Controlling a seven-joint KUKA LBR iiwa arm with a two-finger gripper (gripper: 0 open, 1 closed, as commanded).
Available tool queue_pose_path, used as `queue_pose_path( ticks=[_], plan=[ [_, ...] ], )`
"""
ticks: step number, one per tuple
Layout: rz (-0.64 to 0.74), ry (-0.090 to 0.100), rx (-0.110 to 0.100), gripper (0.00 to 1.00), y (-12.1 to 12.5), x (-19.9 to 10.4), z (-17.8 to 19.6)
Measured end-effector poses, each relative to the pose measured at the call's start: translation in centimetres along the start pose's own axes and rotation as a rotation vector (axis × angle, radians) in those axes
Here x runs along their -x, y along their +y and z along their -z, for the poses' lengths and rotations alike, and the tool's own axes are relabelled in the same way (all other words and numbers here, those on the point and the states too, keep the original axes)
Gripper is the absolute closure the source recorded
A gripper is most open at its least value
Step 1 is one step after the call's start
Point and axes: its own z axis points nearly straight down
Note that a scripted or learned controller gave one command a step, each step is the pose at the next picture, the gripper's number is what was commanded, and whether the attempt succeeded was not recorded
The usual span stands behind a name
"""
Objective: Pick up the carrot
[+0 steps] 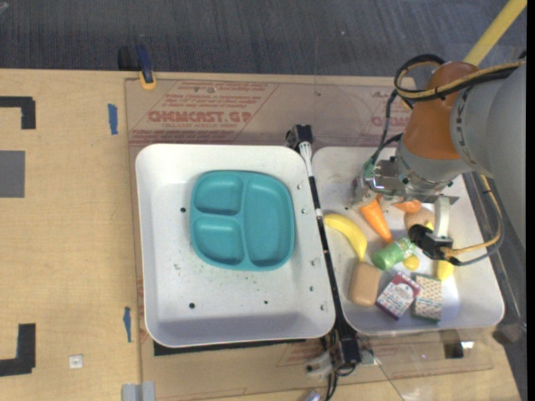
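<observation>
Where bench (67, 224) meets dark carpet (251, 15), white bins (159, 307)

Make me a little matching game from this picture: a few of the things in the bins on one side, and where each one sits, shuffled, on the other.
Things:
1. teal divided plate
2. carrot
3. banana
4. tan block

Places:
A. right bin, just below the gripper
B. middle of the left bin
C. right bin, nearest its left wall
D. right bin, below the banana

Pairs: 1-B, 2-A, 3-C, 4-D
</observation>
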Motion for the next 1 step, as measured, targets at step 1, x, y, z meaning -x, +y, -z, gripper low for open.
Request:
queue_pose_path(
  ticks=[1],
  plan=[
    [-0.150,0.008,-0.010,1.00,-0.69,-5.17,8.65]
  ],
)
